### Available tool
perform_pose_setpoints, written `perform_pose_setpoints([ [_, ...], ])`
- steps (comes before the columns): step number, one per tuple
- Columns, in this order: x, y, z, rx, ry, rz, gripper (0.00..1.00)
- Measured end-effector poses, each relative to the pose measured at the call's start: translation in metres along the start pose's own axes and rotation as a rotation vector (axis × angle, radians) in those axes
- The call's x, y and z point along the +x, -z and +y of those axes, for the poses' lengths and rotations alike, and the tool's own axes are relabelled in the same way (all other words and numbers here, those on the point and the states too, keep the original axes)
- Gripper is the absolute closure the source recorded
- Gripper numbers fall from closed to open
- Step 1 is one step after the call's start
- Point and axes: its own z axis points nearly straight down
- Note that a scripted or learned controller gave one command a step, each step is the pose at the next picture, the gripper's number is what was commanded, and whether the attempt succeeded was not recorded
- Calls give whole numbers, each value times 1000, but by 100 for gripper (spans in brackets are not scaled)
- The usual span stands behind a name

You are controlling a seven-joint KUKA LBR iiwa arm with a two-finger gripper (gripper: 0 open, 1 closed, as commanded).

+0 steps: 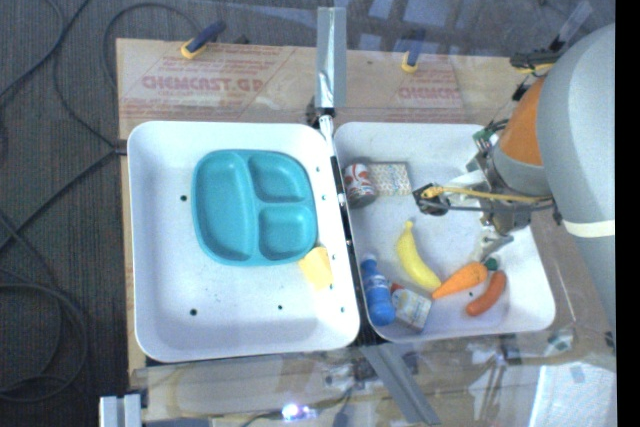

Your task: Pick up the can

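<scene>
1. Can [360, 183] sits at about ten o'clock in the right bin [520, 315], just beside the wall shared with the left bin [160, 315]. I cannot tell whether it stands upright or lies tipped.
2. My gripper [493, 233] hangs near the bin's three o'clock, well apart from the can. I cannot tell whether my jaws are released or clenched.
3. The shared wall at the can's nine o'clock may block one jaw, so the round body could slip or roll away.
4. A pale packet [393, 178] lies against the can's three o'clock, and I might pinch it too.
5. Bare floor lies between me and the packet. The banana [415, 257], carrot [460, 280] and blue bottle [377, 290] crowd six o'clock.
</scene>
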Motion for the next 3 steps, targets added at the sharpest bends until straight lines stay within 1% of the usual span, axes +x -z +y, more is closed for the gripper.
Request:
perform_pose_setpoints([
  [1,56,63,22,3,58,-12,0],
  [2,18,0,39,11,6,2,0],
  [3,17,7,39,9,9,-3,100],
])
